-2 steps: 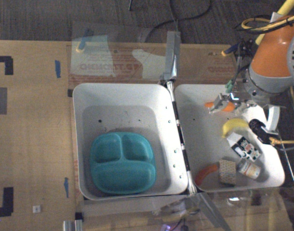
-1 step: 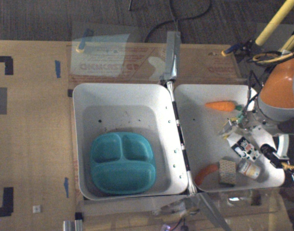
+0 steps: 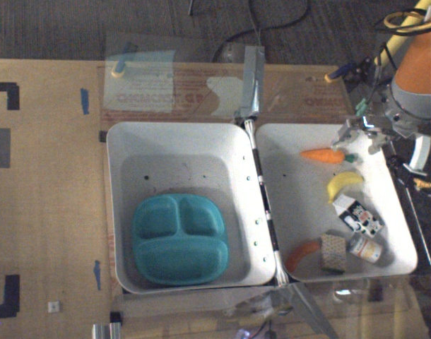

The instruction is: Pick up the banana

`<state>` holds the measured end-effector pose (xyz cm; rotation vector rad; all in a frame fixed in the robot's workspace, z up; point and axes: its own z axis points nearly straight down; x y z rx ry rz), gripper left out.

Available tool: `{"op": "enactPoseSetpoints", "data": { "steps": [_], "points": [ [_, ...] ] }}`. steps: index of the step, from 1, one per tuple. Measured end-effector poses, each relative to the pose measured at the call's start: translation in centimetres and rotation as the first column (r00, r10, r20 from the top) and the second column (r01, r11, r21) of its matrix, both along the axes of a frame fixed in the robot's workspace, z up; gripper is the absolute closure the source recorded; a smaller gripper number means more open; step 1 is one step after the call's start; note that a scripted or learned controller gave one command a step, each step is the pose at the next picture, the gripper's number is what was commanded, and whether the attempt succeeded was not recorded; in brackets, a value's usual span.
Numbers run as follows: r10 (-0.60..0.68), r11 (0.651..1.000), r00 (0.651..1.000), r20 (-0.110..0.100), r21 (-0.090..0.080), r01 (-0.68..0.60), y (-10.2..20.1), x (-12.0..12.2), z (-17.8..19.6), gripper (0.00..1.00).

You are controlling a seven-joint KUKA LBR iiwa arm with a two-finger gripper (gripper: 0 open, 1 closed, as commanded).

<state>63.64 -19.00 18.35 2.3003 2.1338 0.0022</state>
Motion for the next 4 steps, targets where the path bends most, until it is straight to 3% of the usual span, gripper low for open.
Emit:
{"op": "enactPoseSetpoints", "data": {
  "steps": [1,2,3,4],
  "points": [
    [-0.013,1.000,1.000,0.001,0.001,0.013,-0.8,-2.8,-9.7,0.00],
    [-0.015,1.000,1.000,0.006,-0.004,0.015,-1.0,-2.7,-8.4,1.00],
    [-0.016,1.000,1.000,0.006,-0.003,0.016,-1.0,-2.7,-8.5,0.00],
    [-0.007,1.000,1.000,0.003,0.000,0.007,4.5,-6.6,-9.6,0.00]
  ]
}}
